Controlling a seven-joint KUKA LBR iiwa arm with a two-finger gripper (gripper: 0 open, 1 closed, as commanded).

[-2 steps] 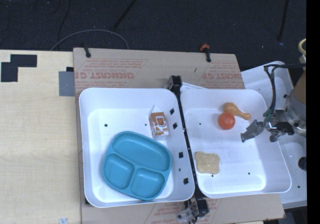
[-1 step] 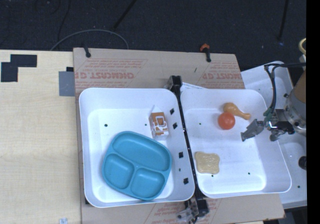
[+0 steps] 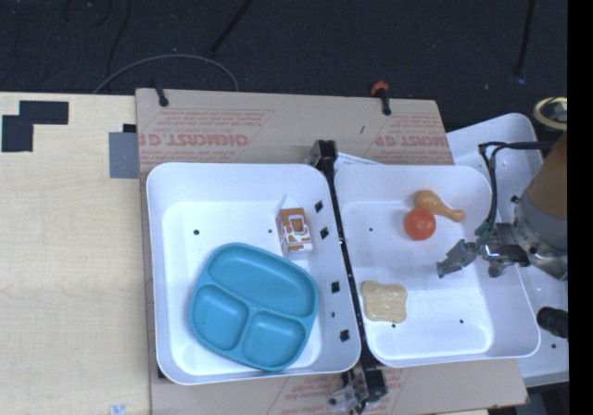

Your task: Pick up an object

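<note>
Two white bins side by side. Landmark: right bin (image 3: pixel 463 334). Gripper (image 3: pixel 460 258) over its right half, fingers spread apart, nothing between them. Red ball (image 3: pixel 420 225) lies left of the gripper in the bin's upper part, touching an orange-tan piece (image 3: pixel 437 205). Cream slab (image 3: pixel 384 301) in the bin's lower left corner. Left bin (image 3: pixel 171 219): blue tray (image 3: pixel 252 306), small box (image 3: pixel 296 231) above it.

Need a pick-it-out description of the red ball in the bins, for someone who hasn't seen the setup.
Take the right bin, the one the arm reaches into. In its upper half lies a small red ball, touching the pale orange drumstick-shaped toy behind it. It is the bin's only round red thing; the beige flat piece lies apart, nearer the divider.
</note>
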